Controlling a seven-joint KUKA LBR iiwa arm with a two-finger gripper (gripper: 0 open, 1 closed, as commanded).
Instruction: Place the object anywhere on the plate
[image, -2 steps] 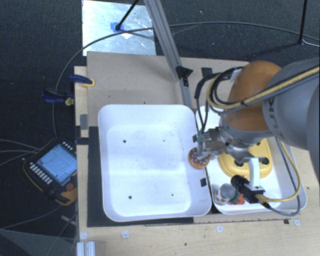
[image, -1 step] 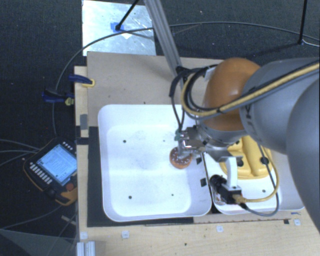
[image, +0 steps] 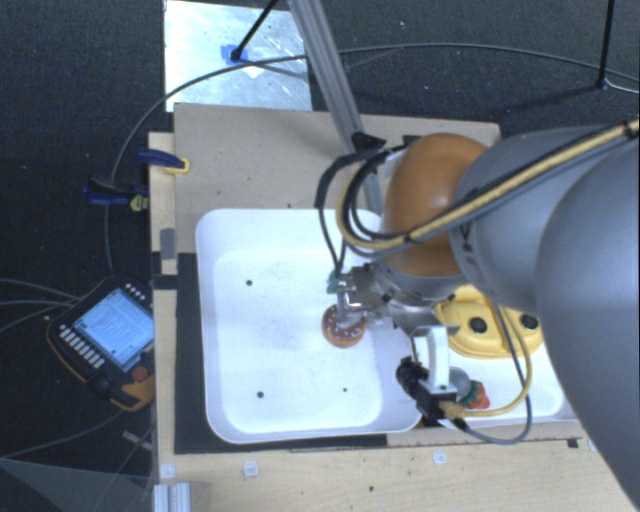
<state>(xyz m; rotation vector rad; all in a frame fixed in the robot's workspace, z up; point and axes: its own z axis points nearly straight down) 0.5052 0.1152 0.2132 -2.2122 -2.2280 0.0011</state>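
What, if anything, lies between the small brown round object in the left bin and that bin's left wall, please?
Nothing lies there: in the camera view, the stretch from the brown round object to the left bin's left wall is bare white floor with only a few small dark dots.

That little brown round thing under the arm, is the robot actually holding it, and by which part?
It cannot be told. The tool sits right over the brown round object in the left bin, and the arm's bulk hides whether anything grips it.

Smooth white plastic bin (image: 240, 300), glossy orange band (image: 425, 200), metallic gripper (image: 347, 305)
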